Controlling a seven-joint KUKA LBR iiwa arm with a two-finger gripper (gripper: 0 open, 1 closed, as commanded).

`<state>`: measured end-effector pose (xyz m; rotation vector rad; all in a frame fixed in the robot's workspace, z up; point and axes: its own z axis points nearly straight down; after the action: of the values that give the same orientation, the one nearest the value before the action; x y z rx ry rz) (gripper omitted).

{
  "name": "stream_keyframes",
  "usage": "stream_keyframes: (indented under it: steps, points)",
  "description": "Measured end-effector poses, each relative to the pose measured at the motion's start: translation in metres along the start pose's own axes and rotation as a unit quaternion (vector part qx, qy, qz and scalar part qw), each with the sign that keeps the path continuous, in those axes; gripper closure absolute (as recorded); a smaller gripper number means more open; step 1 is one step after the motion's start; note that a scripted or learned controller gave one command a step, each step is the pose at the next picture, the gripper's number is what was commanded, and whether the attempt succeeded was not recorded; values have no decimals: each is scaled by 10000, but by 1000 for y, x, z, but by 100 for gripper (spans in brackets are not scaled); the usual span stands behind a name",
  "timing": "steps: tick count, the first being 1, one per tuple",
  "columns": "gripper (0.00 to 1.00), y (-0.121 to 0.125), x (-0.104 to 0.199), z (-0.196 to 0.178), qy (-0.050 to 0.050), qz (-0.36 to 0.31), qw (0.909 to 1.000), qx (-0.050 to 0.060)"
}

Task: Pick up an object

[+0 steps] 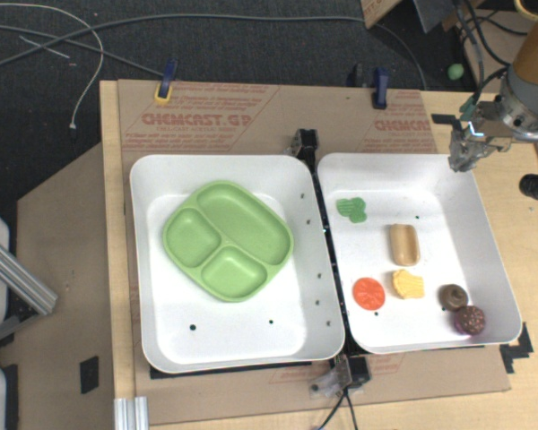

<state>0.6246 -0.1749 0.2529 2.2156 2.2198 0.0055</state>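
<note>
Nothing is picked yet: the pincer (464, 157) hangs over the right white bin's (484, 231) far corner, its grip unreadable, with the tan oblong bread-like piece (403, 244) well below-left, untouched.

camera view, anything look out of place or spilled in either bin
Nothing stands out. The green divided plate lies flat but turned askew in the left bin. Six small food pieces sit apart in the right bin, none spilled. The gripper hangs at that bin's far right corner.
</note>
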Motion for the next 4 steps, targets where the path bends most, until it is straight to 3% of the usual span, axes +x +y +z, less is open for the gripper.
stream_keyframes:
  steps: [4]
  points:
    - [100,-86,178,3,22,-19,10000,50]
